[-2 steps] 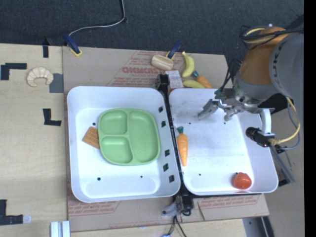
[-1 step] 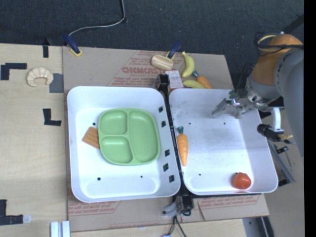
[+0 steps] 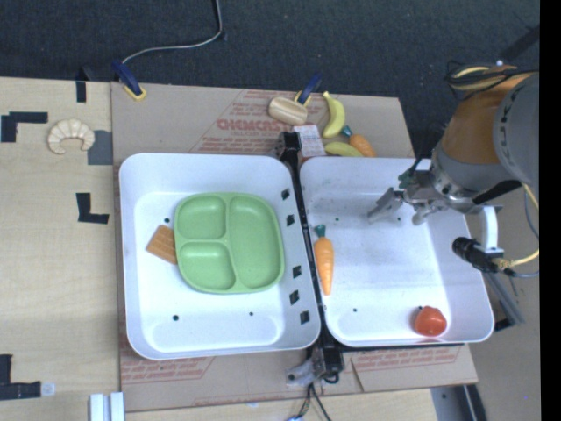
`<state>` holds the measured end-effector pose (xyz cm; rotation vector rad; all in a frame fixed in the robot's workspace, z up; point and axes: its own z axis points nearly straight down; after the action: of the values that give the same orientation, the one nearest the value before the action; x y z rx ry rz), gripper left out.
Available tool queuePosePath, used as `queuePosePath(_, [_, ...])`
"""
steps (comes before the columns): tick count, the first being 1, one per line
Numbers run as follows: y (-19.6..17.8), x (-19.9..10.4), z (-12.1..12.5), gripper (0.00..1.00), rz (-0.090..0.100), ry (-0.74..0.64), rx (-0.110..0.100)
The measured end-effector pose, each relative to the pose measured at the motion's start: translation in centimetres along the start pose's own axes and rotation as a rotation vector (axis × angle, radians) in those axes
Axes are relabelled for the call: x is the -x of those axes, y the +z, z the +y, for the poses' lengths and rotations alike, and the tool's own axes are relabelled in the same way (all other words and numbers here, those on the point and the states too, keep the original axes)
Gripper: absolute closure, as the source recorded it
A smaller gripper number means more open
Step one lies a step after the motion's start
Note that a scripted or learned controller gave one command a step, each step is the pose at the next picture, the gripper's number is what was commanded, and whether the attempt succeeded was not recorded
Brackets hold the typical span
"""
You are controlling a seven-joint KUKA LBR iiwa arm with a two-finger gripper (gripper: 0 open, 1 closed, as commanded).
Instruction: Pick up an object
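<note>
Gripper (image 3: 401, 209) over the right bin (image 3: 456, 318), fingers spread and holding nothing. Carrot (image 3: 323, 264) lies at its 8 o'clock, well apart; tomato (image 3: 429, 321) at 5 o'clock.

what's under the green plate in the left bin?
A flat orange-brown piece pokes out from beneath the green plate at its left edge, lying on the left bin floor. How far it extends underneath is covered.
</note>
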<state>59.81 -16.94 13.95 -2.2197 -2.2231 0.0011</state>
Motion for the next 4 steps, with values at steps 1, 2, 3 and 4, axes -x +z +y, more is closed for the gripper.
queuePosePath(1, [-4.5,-12.3,2.4,0.00,0.002,-0.002,0.000])
queuePosePath(2, [-4.5,-11.5,-2.4,0.00,0.000,0.001,-0.001])
queuePosePath(3, [2.4,-6.8,2.7,0.00,-0.001,0.002,-0.003])
queuePosePath(4, [5.4,-7.4,7.1,0.00,0.000,0.000,0.002])
